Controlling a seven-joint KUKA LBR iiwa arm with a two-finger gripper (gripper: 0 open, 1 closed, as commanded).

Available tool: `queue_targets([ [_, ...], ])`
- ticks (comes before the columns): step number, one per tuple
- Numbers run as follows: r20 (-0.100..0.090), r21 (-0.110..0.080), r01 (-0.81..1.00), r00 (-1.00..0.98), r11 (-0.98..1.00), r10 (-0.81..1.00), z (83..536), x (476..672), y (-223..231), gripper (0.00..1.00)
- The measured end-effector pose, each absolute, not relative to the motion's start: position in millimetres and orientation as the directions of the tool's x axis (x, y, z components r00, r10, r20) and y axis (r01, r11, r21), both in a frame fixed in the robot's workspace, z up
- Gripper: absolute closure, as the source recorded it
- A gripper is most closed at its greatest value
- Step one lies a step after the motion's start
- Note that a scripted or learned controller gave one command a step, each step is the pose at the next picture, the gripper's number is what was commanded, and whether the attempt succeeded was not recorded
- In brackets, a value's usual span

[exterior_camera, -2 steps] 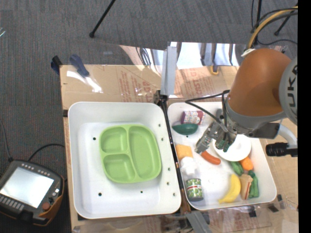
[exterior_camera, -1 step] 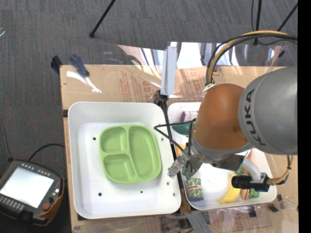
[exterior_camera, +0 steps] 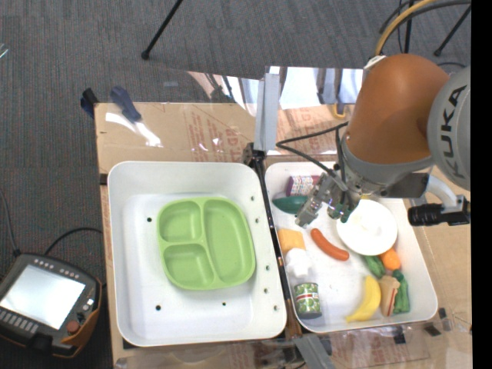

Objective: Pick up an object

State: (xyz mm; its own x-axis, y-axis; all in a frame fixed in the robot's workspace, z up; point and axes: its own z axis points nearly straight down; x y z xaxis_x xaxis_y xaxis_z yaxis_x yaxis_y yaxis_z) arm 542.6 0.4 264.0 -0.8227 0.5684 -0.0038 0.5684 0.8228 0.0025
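End effector [exterior_camera: 327,208] open, holding nothing, above right bin [exterior_camera: 427,283], near sausage [exterior_camera: 329,245] and white plate [exterior_camera: 367,227]

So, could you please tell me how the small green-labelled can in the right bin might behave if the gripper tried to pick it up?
The small green-labelled can stands upright and looks rigid, so it should not deform. Its round sides could slip or roll if tipped. The yellow banana lies close, so it might get nudged.

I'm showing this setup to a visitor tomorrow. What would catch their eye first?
Probably the arm's big orange band at upper right, above the gripper hanging over the right bin. Next, the green divided plate alone in the left bin, against the toy food crowding the right one.
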Motion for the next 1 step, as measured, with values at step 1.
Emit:
queue_targets([
  [1,0.007,-0.001,0.287,-0.958,0.958,0.287,184.4,474.3,-58.7,1.0],
])
